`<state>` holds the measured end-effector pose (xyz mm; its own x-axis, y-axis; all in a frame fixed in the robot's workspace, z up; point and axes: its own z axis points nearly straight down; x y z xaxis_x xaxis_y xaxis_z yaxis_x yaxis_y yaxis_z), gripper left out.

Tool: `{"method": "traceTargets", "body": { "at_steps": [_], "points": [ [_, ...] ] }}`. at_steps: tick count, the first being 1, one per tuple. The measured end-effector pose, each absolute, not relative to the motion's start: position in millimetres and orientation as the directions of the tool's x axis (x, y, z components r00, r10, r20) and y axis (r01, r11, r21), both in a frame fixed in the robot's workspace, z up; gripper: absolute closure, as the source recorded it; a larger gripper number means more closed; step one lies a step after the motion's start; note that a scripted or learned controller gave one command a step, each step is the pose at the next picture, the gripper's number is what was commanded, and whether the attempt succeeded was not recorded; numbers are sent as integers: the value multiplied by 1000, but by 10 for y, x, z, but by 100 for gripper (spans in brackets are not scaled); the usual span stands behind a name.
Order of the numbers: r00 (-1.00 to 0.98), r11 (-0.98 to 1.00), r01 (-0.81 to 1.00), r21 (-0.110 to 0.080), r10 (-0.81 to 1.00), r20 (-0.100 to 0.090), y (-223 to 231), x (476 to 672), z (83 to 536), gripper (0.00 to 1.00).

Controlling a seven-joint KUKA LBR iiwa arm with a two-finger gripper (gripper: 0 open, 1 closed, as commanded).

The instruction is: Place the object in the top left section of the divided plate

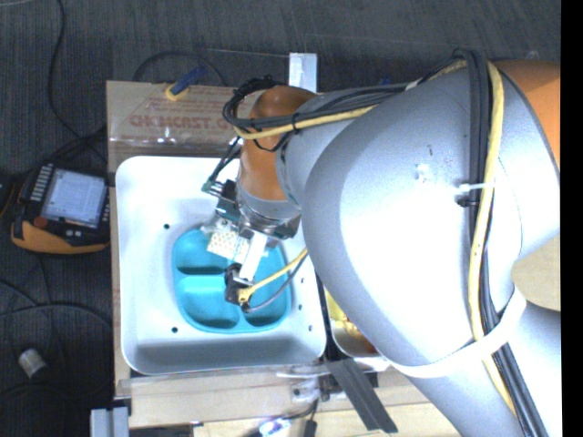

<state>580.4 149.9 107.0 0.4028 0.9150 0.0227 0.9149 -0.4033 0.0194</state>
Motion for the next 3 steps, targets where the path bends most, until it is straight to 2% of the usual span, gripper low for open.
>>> {"method": "traceTargets", "body": {
  "at_steps": [1, 2, 3],
  "points": [
    [444, -444, 896, 21, 896, 5, 2178, 6339, 1059, 100],
    [586, -586, 810, 1, 810, -6, 1675, 6367, 1616, 100],
    [650, -650, 760, -2, 760, 2, 2252, 6631, 1093, 100]
  ]
}}
